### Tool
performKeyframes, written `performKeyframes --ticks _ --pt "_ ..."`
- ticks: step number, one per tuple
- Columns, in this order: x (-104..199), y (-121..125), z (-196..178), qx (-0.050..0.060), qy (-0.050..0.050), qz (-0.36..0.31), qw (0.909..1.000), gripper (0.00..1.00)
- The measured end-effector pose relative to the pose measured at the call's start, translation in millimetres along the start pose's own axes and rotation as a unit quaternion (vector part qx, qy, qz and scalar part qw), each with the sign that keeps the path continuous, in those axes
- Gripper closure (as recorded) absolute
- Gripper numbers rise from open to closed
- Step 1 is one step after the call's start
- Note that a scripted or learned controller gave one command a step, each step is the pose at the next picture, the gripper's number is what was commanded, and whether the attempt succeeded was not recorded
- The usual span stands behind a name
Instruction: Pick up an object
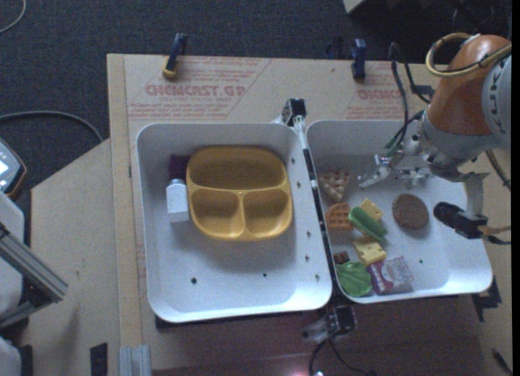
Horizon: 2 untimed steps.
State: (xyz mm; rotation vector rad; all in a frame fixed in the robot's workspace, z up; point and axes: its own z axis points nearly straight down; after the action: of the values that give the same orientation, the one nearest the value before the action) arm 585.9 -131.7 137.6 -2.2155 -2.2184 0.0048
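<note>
Your jaws (379,173) are hovering spread and holding nothing near the right bin's (463,273) far edge. The brown patty (410,213) is lying nearby.

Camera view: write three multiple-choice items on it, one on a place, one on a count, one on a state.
1. The yellow divided tray lies in:
A. the left bin
B. the right bin
C. the bench outside the bins

2. The tray's compartments number:
A. one
B. three
C. five

3. The small white bottle beside the tray is:
A. inside the tray
B. lying in the right bin
C. standing at the tray's left edge

Answers: A, it sits in the left bin; B, ridges split it into three; C, it stands against the left rim.
</note>
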Motion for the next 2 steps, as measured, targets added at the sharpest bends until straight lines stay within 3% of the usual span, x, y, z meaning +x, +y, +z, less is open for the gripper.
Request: performKeyframes --ticks 1,2 --pt "0.8 -0.8 53.6 0.000 0.000 0.001 1.0000 0.00" --pt "0.0 0.9 39.2 -0.004 -0.001 0.002 1.0000 1.00"
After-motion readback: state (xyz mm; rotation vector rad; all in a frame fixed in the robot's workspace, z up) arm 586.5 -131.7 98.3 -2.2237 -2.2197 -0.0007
